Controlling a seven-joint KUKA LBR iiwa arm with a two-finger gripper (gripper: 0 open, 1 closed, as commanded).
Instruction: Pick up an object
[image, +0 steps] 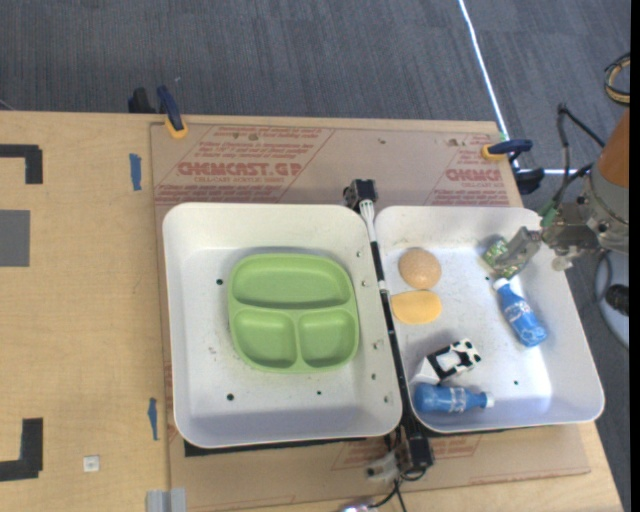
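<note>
The right bin holds several objects. A tan round ball lies beside a yellow-orange lump near the divider. One blue bottle rests at the right, and another blue bottle lies along the front wall. A black-and-white toy sits just above that one. A small green-grey object lies at the bin's far right. My gripper hangs over the bin's far right corner, right next to the green-grey object. I cannot tell whether it touches the object.
The left bin holds a green divided plate. A black clamp sits at the far end of the divider between the bins. Cables trail at the right beside the arm.
</note>
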